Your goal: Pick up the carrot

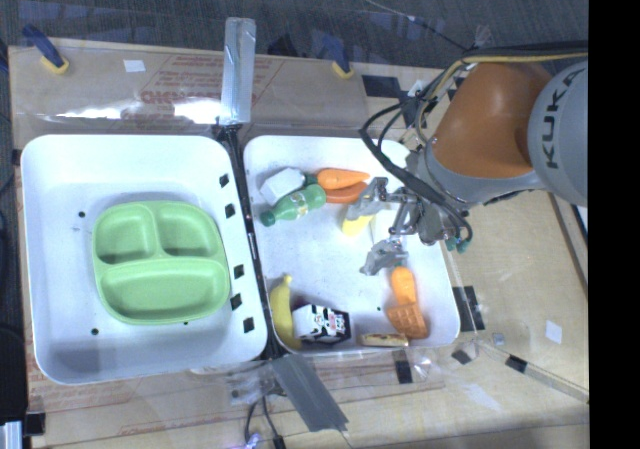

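**Plainly, a spread hand hangs just short of the carrot**

Here in the room, two shallow white bins sit side by side on the tabletop. The left bin holds a green divided plate. The right bin holds a scatter of toy food.

The carrot lies flat near the far wall of the right bin. It is a smooth orange tapered piece, pointing left to right. A darker orange piece touches its near side, and a green bottle lies just to its left.

The grey arm reaches in from the right. Its hand hovers low over the middle of the bin, and its two grey fingers are spread with nothing between them. The carrot sits just beyond and to the left of the hand, close to the farther finger. A small yellow piece lies beside the hand. Another orange toy lies just on the hand's near side and could be mistaken for the carrot.

The carrot looks like hollow plastic, so probably light, stiff, and somewhat slick. The best hold seems to be across its thick middle, fingers straddling its width. The crowding neighbours may get nudged.
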Controlling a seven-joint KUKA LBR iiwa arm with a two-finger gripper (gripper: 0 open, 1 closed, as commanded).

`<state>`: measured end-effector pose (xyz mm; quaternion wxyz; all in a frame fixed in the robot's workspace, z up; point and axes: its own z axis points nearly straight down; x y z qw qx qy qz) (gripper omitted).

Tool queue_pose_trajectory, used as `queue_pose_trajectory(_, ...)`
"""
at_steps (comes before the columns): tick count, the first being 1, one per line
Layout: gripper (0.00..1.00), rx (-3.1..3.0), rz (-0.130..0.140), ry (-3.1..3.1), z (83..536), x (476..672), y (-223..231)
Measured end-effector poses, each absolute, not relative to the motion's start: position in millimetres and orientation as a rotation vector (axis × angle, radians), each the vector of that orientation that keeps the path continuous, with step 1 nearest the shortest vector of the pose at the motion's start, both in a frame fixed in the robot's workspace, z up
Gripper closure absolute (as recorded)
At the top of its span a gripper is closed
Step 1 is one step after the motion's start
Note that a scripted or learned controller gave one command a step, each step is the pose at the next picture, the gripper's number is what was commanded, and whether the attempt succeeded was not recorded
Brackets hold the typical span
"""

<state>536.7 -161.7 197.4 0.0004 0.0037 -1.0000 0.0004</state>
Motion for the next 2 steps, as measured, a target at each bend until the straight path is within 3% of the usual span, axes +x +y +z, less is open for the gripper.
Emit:
queue_pose_trajectory(1, 0.00, -0.101, 0.003, -3.144, 93, 526.6, -211)
queue_pose_trajectory(2, 0.00, -0.326, -0.002, -3.126, 92, 478.7, -208)
